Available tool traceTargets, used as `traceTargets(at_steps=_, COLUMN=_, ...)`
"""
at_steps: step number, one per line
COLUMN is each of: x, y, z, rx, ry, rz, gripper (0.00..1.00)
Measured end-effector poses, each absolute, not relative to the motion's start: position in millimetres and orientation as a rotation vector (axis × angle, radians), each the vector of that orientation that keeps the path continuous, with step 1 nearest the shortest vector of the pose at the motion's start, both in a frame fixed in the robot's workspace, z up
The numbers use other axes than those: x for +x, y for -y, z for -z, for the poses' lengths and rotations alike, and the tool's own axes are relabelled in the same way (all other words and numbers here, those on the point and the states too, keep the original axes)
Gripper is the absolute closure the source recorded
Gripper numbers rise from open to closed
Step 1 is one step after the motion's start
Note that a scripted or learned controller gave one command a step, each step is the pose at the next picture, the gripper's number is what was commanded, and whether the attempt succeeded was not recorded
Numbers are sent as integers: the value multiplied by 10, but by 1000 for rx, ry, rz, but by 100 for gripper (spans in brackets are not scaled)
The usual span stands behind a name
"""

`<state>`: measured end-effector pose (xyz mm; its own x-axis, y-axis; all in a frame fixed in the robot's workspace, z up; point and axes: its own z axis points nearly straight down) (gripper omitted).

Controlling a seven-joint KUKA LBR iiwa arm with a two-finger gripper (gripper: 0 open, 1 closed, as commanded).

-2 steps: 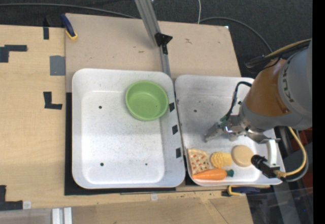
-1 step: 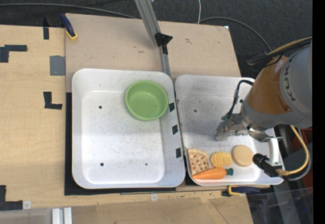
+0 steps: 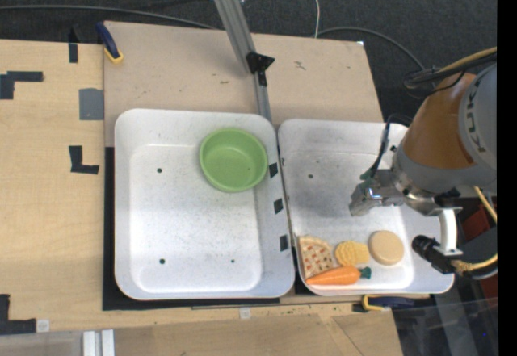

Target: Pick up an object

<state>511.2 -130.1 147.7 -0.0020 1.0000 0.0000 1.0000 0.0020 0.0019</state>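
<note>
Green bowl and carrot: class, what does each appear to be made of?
Green bowl: probably plastic, with an even matte colour and smooth moulded rim. Carrot: likely toy plastic or rubber, uniformly bright orange with a green tip; too small to be sure.

Both bins are white: the left bin (image 3: 153, 209) carries faint grey speckling and a few dark dots, while the right bin (image 3: 323, 161) shows a smoky grey smudge across its floor. A plain light green bowl (image 3: 233, 159) sits in the left one. In the right bin lie a tan waffle (image 3: 314, 253) with a reddish grid pattern, a golden-yellow ridged cracker (image 3: 351, 252), a pale beige round cookie (image 3: 387, 248), and an orange carrot (image 3: 335, 275) with a dark green tip. The arm (image 3: 448, 132) is grey with an orange band, and its gripper (image 3: 367, 194) is metallic silver. The bench (image 3: 48, 209) is light wood marked with black tape pieces
</note>
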Motion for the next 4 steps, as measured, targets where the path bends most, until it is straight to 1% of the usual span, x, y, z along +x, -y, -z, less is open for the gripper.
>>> traceTargets(at_steps=1, x=5191, y=1337, z=-2076, rx=2216, ry=-2220, rz=-4, gripper=100)
traceTargets(at_steps=2, x=5181, y=1425, z=-2659, rx=2217, ry=-2219, rz=-4, gripper=100)
traceTargets(at_steps=3, x=5218, y=817, z=-2532, rx=2215, ry=-2231, rz=0, gripper=100)
traceTargets(at_steps=4, x=5280, y=339, z=-2382, rx=2217, ry=-2231, rz=3, gripper=100)
